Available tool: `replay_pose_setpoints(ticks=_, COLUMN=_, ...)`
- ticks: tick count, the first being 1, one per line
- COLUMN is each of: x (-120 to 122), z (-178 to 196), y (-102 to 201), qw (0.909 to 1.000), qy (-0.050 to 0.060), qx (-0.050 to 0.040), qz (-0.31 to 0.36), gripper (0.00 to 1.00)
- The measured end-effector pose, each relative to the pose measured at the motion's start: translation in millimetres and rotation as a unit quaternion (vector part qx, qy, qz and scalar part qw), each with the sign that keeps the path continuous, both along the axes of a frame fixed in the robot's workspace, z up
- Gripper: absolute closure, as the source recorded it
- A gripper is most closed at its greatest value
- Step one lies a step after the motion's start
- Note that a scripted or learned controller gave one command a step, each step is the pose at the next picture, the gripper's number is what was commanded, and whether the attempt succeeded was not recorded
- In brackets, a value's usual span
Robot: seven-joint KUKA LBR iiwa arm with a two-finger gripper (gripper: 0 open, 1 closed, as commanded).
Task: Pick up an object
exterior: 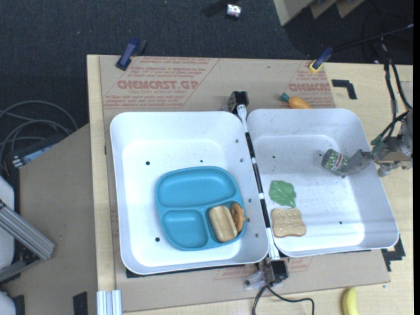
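Observation:
In the right bin (367, 195) a small green-grey can (333, 161) lies on its side near the far right wall. My gripper (353, 163) reaches in low from the right edge, and its tip meets the can's right end. The view is too small to show whether the can is gripped. Nearer the front of this bin lie a green leaf-shaped piece (282, 191) and, just in front of it, a tan waffle-like square (288, 222). The left bin (131, 176) holds a blue divided tray (190, 195) with a bread roll (225, 222) in its front right compartment.
The bins' inner rims (252, 169) meet between the two bins. An orange carrot-like item (296, 102) lies on the board behind the right bin. A yellow item (349, 302) sits at the front right. Cables (394, 90) hang by the arm on the right.

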State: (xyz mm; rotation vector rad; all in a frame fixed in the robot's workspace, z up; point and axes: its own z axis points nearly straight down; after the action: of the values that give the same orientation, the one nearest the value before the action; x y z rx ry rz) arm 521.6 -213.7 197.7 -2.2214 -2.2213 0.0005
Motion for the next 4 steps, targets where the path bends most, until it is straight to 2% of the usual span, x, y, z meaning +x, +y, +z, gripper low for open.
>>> replay_pose_setpoints(ticks=1, x=58, z=-73, y=-5, qw=1.0000, qy=0.000, qx=-0.0002, qz=0.000, gripper=0.00)
replay_pose_setpoints(ticks=2, x=72, z=-113, y=20, qw=1.0000, qy=0.000, qx=0.0006, qz=0.001, gripper=0.00)
replay_pose_setpoints(ticks=3, x=73, z=-103, y=20, qw=1.0000, qy=-0.001, qx=-0.0002, qz=0.001, gripper=1.00)
replay_pose_setpoints(ticks=4, x=70, z=-24, y=57, qw=1.0000, qy=-0.002, qx=-0.0003, qz=0.001, gripper=1.00)
